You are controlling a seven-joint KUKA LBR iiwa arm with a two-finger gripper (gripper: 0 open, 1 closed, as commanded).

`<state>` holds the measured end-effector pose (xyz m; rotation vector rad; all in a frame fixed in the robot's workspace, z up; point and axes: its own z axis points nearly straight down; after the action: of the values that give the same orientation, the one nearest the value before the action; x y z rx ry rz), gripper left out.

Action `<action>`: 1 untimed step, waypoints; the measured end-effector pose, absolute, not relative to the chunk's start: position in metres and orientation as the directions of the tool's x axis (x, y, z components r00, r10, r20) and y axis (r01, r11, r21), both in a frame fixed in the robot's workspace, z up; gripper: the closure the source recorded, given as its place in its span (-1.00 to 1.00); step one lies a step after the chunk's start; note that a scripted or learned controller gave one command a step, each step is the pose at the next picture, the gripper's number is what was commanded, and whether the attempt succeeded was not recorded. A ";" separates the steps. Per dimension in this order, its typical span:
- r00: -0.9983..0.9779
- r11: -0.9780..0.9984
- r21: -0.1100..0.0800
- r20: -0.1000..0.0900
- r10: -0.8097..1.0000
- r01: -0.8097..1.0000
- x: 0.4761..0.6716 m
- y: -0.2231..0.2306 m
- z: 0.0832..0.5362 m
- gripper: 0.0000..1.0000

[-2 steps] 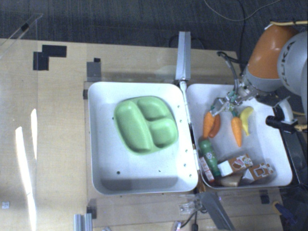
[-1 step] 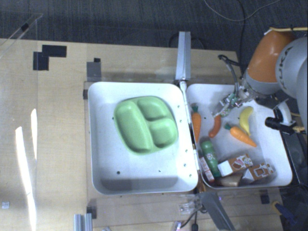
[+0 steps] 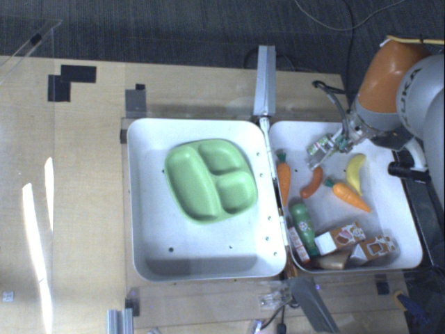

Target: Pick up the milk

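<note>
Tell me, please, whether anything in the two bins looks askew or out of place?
Mostly tidy. The milk carton lies on its side against the right bin's near wall, crowded by a green bottle. The green tray sits slightly rotated in the left bin.

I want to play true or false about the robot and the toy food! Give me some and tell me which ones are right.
1. The green tray lies in the left bin. True.
2. The milk is inside the green tray. False: the carton lies on its side at the near end of the right bin.
3. The gripper is up at the far end of the right bin, away from the milk. True.
4. The banana is in the left bin. False: it lies in the right bin, next to a carrot.
5. The green bottle is beside the milk. True.
</note>
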<state>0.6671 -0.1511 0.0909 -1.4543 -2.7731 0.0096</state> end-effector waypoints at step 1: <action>-0.662 0.662 -0.006 0.003 0.749 0.749 0.667 -0.140 0.104 -1.00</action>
<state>0.6667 -0.1403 0.1042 -1.2886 -2.8598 0.0070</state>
